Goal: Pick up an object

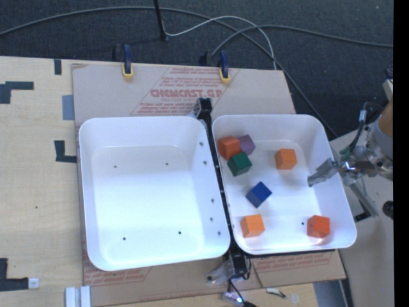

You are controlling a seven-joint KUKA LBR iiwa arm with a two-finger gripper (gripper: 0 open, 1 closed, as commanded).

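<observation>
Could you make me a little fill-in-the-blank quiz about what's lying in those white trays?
1. All the blocks lie in the ___ bin of the camera view.
2. The purple block touches an orange block and sits just above the ___ block.
3. Near the middle of that bin lies a single ___ block.
4. The gripper hovers over the bin's ___ edge.

Missing words: right; green; blue; right

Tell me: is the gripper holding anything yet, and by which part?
Nothing is held. The gripper sits at the right bin's right rim, apart from every cube.
</observation>
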